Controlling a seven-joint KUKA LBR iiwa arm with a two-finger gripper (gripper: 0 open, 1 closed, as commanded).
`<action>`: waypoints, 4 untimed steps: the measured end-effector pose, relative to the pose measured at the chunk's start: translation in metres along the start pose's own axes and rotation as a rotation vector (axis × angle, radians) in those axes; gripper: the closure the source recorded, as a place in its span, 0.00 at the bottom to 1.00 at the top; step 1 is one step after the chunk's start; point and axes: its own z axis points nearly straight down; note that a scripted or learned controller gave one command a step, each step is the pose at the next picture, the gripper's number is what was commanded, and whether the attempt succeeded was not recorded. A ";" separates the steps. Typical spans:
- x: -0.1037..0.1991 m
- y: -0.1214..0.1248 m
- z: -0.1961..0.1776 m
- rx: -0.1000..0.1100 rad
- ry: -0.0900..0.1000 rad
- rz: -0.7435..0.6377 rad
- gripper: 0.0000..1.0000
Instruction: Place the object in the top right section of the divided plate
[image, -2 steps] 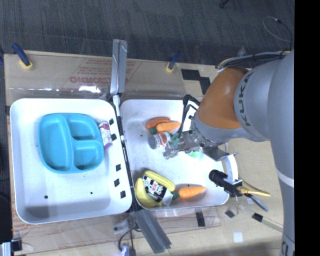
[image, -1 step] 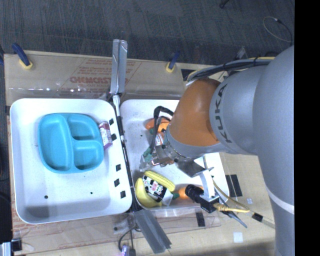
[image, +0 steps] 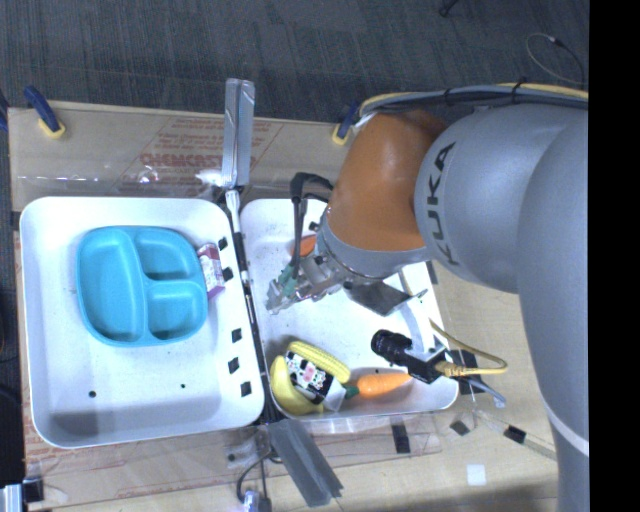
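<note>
The blue divided plate (image: 140, 283) lies in the left bin (image: 60, 400), with one long section on its left and two smaller ones on its right. A small maroon packet (image: 211, 268) rests against the plate's right rim, by the wall between the bins. My gripper (image: 284, 290) hangs low over the upper left part of the right bin (image: 340, 320), pointing down and to the left. The arm's wrist covers the bin's upper right part. I see nothing clearly between the gripper's tips.
At the right bin's front lie a yellow banana-shaped toy (image: 290, 392), a small printed box (image: 312, 377) on top of it, and an orange carrot (image: 383, 383). A small orange thing (image: 303, 243) peeks out beside the wrist. A metal divider bar (image: 238, 130) stands between the bins.
</note>
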 end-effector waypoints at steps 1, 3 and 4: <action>-0.041 0.028 0.022 0.000 -0.001 0.140 1.00; 0.033 -0.014 0.018 0.000 0.000 0.169 1.00; 0.005 -0.017 0.055 0.004 0.001 0.188 1.00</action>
